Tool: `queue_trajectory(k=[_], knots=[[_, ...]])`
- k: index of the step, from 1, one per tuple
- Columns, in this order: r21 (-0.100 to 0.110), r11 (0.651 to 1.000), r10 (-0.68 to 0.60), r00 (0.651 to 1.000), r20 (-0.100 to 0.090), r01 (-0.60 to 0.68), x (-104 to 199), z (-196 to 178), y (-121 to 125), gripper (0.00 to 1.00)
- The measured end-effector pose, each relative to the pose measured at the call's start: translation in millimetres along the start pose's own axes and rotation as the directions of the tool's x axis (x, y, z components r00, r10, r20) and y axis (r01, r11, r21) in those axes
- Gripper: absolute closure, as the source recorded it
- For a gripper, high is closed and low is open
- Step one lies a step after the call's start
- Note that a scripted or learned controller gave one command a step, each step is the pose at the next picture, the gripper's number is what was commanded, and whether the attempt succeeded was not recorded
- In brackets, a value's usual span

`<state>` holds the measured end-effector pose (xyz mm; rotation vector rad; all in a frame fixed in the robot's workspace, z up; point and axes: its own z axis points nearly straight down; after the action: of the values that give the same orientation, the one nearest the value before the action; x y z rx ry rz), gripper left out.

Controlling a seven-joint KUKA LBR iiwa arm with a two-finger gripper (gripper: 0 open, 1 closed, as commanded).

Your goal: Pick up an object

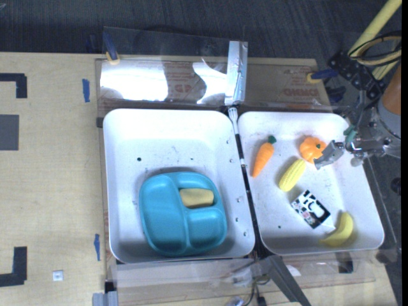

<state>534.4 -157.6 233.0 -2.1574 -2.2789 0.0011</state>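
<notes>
Two white bins on a wooden bench, dark carpet behind; claw state unclear.

Right bin crowded with carrot, corn, orange, card, banana, open floor at centre

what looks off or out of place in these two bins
Nothing is spilled or damaged. In the right bin the carrot, corn, orange, banana and a black-and-white packet lie loose and apart. In the left bin, a yellow piece sits in the blue tray.
</notes>
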Motion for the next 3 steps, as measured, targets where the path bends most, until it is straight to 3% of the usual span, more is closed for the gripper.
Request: queue_trajectory(k=[1,2,3], knots=[[-0.012,0.991,-0.135,0.991,0.006,0.136,12.3,122.1,28.4,0.0],[-0.003,0.983,-0.185,0.983,0.003,0.185,22.0,146.4,33.7,0.0],[-0.011,0.983,-0.183,0.983,0.007,0.183,20.7,133.8,36.1,1.0]])
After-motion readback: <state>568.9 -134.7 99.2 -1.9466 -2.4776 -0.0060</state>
